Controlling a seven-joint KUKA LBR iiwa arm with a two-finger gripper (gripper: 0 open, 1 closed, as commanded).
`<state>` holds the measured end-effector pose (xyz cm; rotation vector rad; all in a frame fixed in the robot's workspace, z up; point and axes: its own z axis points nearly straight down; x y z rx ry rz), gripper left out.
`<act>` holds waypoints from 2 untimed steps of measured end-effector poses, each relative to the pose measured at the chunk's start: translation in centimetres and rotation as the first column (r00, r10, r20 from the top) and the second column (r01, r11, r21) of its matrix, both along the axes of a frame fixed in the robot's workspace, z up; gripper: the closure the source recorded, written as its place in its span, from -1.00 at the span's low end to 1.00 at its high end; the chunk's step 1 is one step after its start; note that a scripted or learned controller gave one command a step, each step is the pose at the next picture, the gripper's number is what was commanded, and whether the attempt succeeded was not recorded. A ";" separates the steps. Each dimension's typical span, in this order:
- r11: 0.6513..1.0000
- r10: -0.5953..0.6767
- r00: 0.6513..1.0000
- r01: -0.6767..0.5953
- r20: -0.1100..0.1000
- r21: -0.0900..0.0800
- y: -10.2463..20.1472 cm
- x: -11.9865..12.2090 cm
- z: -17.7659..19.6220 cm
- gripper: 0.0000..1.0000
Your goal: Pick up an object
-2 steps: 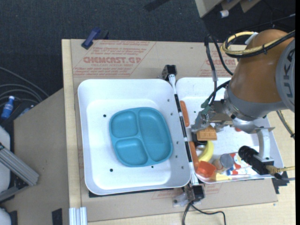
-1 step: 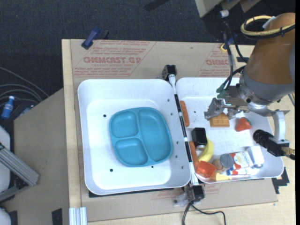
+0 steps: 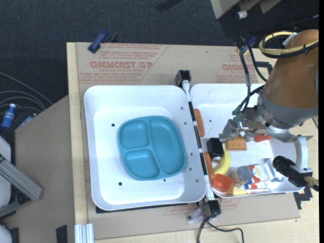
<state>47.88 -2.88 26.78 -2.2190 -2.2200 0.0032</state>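
Hovering over the right bin [image 3: 217, 92], gripper [image 3: 234, 130] sits above one brown block [image 3: 235, 145]; finger state unclear. One blue tray [image 3: 152, 147] in left bin [image 3: 101, 110]; one banana [image 3: 223, 163].

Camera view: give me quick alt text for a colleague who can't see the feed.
The grey arm reaches in from the right, its claw low over the right bin, above a jumble of small items including a banana. The left bin holds a blue divided plate.
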 end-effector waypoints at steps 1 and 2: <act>1.000 0.000 1.000 0.000 -0.001 0.001 4.8 0.2 -1.1 1.00; 1.000 0.000 1.000 0.000 0.004 -0.001 3.6 1.6 -0.8 1.00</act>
